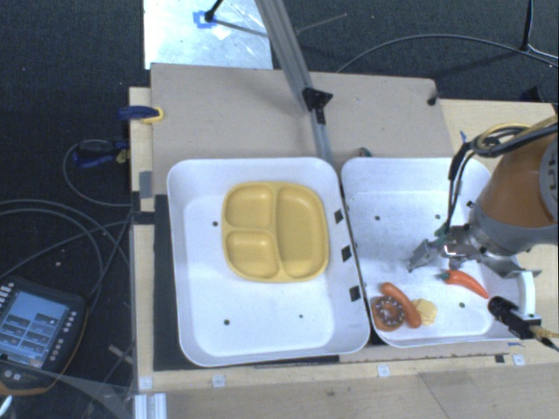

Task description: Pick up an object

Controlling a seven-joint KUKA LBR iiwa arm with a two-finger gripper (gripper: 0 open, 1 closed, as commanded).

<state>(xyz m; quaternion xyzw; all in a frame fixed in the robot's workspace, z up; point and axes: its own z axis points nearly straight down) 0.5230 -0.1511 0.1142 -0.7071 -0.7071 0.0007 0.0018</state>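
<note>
A camera looks down at a slant on a tan counter [376, 120] that carries two shallow white bins side by side.

Nearest the camera, along the front wall of the right bin [384, 190], lies a small cluster of toy food. A chocolate doughnut [386, 312] sits at the front left corner. An orange-red sausage [402, 302] lies diagonally, touching the doughnut's upper right side. A small pale yellow piece [426, 309], too small to identify, rests just beside the sausage's right end. A little further right and slightly back, an orange carrot-like piece [465, 281] lies tilted on the bin floor.

Directly above that carrot piece is the arm's tool [434, 253], metallic grey, low over the bin floor with its fingers pointing left. Whether the fingers are open or closed cannot be told, and nothing is visible between them. The grey arm with its orange band [515, 190] enters from the right edge, with black cables looping over it.

In the left bin [196, 321], a yellow plate with three compartments [275, 231] lies flat in the rear half, well apart from the food.

Further back, a grey metal pole [293, 55] rises diagonally from the counter between the bins. A blue and yellow clamp [140, 113] grips the counter's far left edge.
</note>
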